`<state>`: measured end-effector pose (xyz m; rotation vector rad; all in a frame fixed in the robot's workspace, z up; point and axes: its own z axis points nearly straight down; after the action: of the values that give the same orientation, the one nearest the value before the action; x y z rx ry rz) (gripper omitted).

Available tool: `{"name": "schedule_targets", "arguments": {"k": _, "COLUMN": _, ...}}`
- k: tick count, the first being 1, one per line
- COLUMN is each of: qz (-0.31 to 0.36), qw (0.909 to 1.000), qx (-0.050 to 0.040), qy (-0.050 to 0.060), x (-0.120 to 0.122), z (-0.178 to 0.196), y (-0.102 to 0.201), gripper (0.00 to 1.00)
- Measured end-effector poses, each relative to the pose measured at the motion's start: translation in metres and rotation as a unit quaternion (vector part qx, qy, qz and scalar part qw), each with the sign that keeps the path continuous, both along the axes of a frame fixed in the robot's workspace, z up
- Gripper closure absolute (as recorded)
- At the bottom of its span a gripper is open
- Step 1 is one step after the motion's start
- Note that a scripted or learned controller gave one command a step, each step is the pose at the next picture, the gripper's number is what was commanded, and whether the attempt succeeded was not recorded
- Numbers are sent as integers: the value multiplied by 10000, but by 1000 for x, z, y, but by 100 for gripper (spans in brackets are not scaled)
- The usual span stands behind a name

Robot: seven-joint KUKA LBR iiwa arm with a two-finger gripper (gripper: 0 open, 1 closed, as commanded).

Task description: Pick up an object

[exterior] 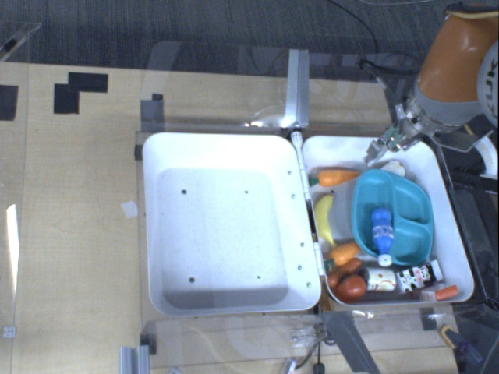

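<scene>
Arm nearest camera, reaching in from right, orange band above grey wrist. Gripper over right bin's far edge, above a small white item; nothing seen between fingers, spread: cannot tell. Right bin: blue tray tilted, bottle in it, carrot, banana, tomato. Left bin alongside, touching.

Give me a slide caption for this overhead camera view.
Robot hand poised over the right bin, crowded with a teal tray, carrots and a small bottle.
</scene>
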<state>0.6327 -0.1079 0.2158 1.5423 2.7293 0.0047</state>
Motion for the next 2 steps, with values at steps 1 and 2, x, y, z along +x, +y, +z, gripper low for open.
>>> {"name": "schedule_targets", "arguments": {"k": 1, "qz": -122, "qw": 9999, "qx": 6, "qy": 6, "x": -17, "z": -3, "y": 52, "gripper": 100}}
{"name": "schedule_targets", "arguments": {"k": 2, "qz": -525, "qw": 9986, "qx": 3, "qy": 1, "x": -14, "z": 4, "y": 26, "gripper": 100}}
